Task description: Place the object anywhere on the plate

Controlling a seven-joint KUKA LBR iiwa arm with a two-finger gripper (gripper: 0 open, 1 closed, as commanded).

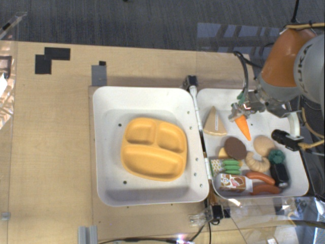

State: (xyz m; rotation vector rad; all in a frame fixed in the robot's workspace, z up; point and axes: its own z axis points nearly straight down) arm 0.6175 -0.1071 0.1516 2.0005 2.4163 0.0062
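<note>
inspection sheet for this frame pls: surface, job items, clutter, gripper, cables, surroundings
Surface: wooden bench bearing left bin and right bin.
Job's things: yellow plate in left bin, nothing on it; carrot in right bin.
Clutter: cheese wedge, brown cookie, sausage, other toy food in right bin.
Grippers: gripper at the carrot's top; hold unclear.
Cables: black cable by the arm.
Surroundings: dark carpet.

A yellow sectioned plastic plate (154,149) sits in the left white bin (104,136). In the right bin (299,184), the pincer (242,111) seemingly touches an orange toy carrot (244,127).
</note>
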